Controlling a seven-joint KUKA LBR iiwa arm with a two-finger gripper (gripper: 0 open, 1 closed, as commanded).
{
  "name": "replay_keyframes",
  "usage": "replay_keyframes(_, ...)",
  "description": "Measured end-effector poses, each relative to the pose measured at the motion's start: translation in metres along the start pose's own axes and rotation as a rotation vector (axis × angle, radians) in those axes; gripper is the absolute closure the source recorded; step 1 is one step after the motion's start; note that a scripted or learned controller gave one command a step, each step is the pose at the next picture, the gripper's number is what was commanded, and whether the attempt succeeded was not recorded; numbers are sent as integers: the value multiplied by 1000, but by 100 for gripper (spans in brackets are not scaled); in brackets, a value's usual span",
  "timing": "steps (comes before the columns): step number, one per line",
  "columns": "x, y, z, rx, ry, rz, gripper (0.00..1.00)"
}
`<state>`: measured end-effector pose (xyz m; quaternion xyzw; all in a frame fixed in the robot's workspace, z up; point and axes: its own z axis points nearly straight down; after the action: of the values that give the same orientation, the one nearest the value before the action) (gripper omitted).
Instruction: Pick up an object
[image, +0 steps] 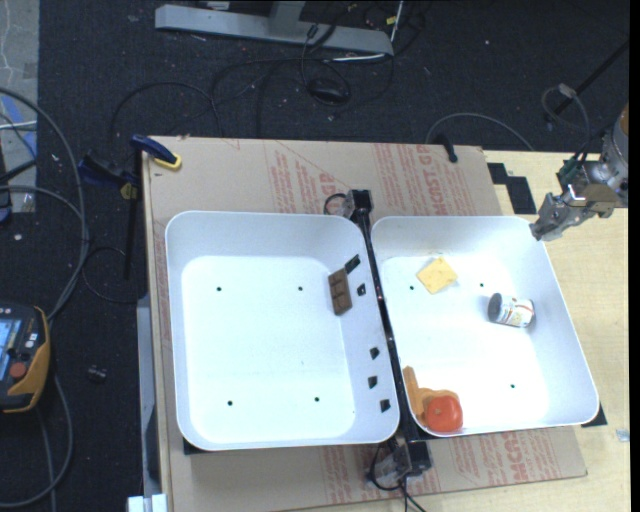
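The right bin (560, 290) holds a pale yellow wedge (437, 274) near its back, a small white-and-grey can (511, 311) lying on its side, and a red tomato-like piece (443, 412) with an orange stick (411, 386) at the front left corner. A brown chocolate-bar piece (341, 293) lies in the left bin (200, 240) by its right wall. My gripper (553, 222) hangs at the right bin's back right corner, above the rim and away from all the objects. Nothing shows between its fingers.
The bins sit on a cardboard sheet (300, 170) on the bench. A black divider with clips (375, 300) runs between the bins. A blue and yellow clamp (155, 152) sits at the cardboard's back left corner. Cables cover the dark floor behind.
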<state>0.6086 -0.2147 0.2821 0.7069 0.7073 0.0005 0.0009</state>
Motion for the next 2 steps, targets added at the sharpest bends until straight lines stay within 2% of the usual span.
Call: replay_keyframes(2, 93, -37, 23, 4, 1, -2, 100)
